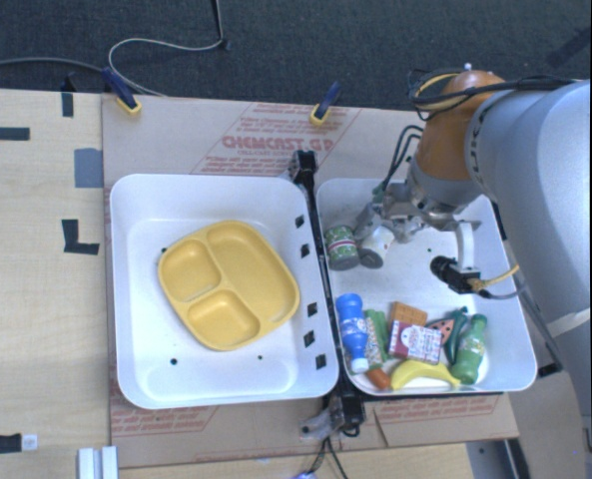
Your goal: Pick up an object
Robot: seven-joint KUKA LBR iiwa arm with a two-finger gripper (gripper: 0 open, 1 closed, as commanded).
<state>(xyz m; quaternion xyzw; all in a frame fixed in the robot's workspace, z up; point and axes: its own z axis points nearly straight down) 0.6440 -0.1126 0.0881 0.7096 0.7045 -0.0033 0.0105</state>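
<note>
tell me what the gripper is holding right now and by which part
It cannot be told. The gripper sits low in the right bin, right beside a small green-labelled can, but no object shows clearly between its fingers.

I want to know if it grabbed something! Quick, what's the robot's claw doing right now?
Gripper: low in the right bin, right beside the small green can. Whether it is open, closed or holding the can cannot be told.

One fixed camera was mounted above the bench (36,267) and looked down at a slant. Both white bins fell within its field: the left bin (136,297) near centre, the right bin (515,357) toward the right. The arm (535,168) entered from the right side. Dark floor (276,18) lay along the top edge. The range was moderate, with small items legible only in outline.
</note>
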